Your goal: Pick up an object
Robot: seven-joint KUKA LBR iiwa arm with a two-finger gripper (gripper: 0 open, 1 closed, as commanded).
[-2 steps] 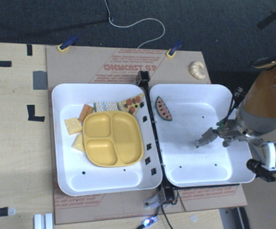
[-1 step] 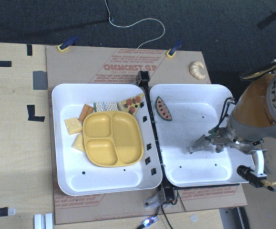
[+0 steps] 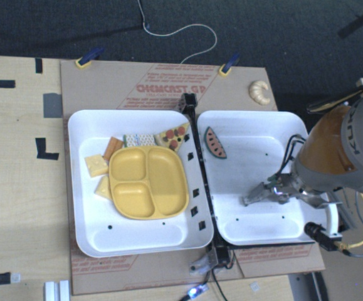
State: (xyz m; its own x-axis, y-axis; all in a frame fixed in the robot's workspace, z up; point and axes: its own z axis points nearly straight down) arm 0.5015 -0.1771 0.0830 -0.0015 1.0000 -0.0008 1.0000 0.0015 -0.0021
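Two white bins are seen on the surface. The end effector (image 3: 251,199) hangs low in the right bin (image 3: 256,231), nothing visibly held; its opening cannot be told. The watermelon slice (image 3: 215,143), at eleven o'clock from it, must be approached next.

A croissant-shaped item (image 3: 260,92) is seen on the cardboard sheet (image 3: 168,83) behind the right bin (image 3: 294,121). A white cable (image 3: 181,33) is looped on the dark floor beyond.
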